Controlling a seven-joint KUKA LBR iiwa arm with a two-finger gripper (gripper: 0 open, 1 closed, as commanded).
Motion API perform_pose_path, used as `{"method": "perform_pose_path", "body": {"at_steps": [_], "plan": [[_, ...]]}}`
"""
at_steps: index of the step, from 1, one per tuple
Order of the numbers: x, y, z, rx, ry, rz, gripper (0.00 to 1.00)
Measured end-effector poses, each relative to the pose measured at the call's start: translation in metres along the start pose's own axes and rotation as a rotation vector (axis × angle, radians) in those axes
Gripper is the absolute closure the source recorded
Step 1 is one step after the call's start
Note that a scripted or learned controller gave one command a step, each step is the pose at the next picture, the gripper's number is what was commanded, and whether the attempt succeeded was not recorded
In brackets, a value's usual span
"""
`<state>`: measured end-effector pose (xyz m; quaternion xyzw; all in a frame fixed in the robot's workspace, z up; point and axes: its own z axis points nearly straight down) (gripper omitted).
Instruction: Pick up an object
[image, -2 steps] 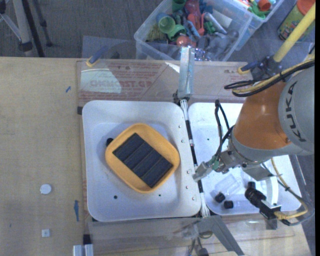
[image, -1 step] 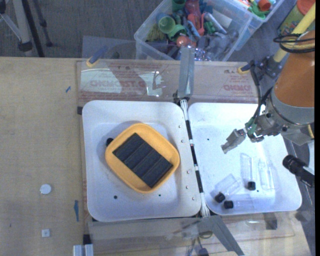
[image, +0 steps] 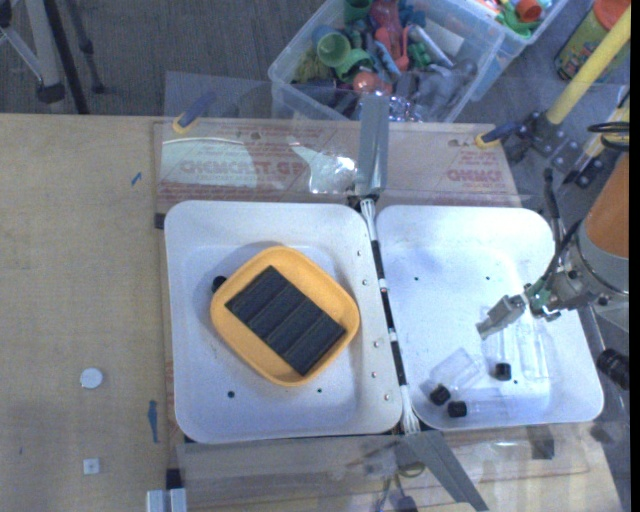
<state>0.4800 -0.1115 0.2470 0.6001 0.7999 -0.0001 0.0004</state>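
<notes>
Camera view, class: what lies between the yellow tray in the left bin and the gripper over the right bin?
The divider where both bins meet, then bare white floor of the right bin, between the yellow tray and gripper.

Bright, even overhead light — glare on white bins (image: 190, 330); soft shadows, slight overall blur.

A pale wooden bench (image: 70, 260) fills the left and lower part of the view. Beyond its far edge lies a grey carpeted floor (image: 200, 40). On that floor, past the middle of the far edge, stands a clear plastic tub (image: 400, 55) full of mixed colourful toys. A yellow pole (image: 597, 60) slants in at the far right corner. Near the bench's left edge lies a small white disc (image: 91, 378).
</notes>
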Motion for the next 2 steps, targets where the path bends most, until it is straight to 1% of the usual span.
{"method": "perform_pose_path", "body": {"at_steps": [2], "plan": [[0.0002, 0.0001, 0.0000, 0.000, 0.000, 0.000, 0.00]]}}
